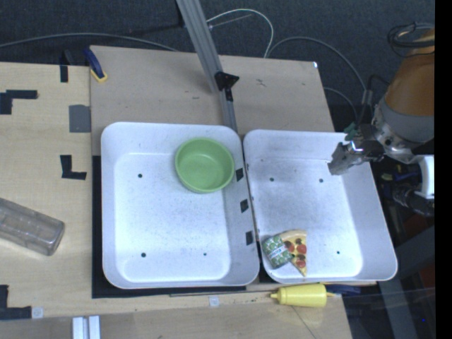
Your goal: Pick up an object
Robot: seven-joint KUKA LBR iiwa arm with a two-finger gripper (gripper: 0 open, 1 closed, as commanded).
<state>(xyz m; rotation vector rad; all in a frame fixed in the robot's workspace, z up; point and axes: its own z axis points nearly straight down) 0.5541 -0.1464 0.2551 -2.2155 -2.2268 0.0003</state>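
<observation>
Seemingly nothing is picked yet: the gripper (341,161) hovers over the right bin's (367,189) far right edge, jaws narrow and holding nothing, while the pizza slice toy (287,249) lies at that bin's near left corner.

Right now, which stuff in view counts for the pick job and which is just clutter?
For the job:
- gripper, over the right bin
- green bowl in the left bin
- pizza slice toy in the right bin

Lying about:
- yellow bottle on the bench
- clear plastic tube
- blue clamp
</observation>
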